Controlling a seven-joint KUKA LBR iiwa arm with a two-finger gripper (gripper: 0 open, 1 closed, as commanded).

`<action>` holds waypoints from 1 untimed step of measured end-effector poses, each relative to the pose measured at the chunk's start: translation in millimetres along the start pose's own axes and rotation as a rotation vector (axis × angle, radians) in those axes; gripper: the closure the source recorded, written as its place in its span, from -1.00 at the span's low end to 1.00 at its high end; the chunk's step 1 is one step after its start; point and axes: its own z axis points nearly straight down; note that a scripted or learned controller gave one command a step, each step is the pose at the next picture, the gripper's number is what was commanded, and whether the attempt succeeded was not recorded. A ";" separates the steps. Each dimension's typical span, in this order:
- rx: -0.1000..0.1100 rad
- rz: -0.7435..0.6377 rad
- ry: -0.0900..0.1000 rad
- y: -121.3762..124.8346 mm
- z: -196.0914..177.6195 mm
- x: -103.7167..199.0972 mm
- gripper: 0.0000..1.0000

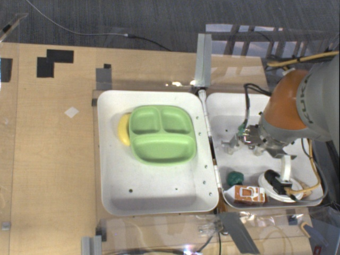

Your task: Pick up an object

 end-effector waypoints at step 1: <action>-0.002 0.000 -0.001 2.2 -8.9 -1.1 1.00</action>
